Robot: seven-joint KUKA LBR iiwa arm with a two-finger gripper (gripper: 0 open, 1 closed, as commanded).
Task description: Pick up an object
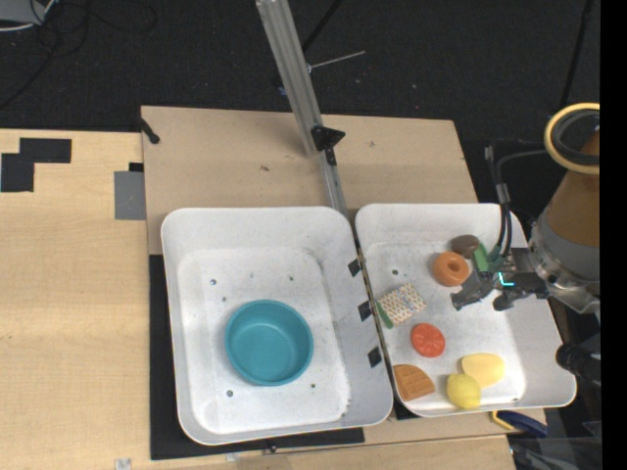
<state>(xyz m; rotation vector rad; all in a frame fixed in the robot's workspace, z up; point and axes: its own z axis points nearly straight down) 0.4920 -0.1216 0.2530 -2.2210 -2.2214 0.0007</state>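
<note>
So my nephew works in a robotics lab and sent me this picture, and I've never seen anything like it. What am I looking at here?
This is one camera fixed above a workbench, looking down at a slant. Two shallow white bins sit side by side. The left bin has a teal bowl in it. The right bin holds small toy-like items: an orange donut, a red round piece, a checkered block, a brown piece and two yellow ones. From the right reaches a robot arm; its pincer hovers over the right bin beside the donut. I see nothing held in it.
</note>
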